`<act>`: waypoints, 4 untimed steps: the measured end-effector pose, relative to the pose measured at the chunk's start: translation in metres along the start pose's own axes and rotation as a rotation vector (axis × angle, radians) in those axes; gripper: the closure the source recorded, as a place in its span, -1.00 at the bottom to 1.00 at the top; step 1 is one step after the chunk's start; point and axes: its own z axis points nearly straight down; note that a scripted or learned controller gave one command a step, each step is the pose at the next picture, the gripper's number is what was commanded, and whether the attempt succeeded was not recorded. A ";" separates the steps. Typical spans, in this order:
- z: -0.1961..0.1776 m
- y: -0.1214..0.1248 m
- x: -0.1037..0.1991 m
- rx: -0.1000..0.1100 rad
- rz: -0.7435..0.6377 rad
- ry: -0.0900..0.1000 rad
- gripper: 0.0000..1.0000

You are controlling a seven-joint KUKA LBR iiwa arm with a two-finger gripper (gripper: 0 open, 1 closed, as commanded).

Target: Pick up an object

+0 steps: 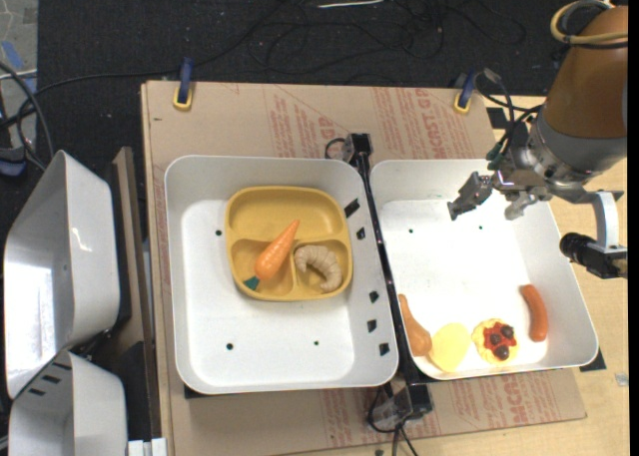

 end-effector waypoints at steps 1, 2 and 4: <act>0.046 -0.003 -0.006 0.004 0.003 0.000 -1.00; 0.092 -0.005 -0.012 0.004 0.003 0.000 -1.00; 0.122 -0.006 -0.012 -0.001 0.003 0.000 1.00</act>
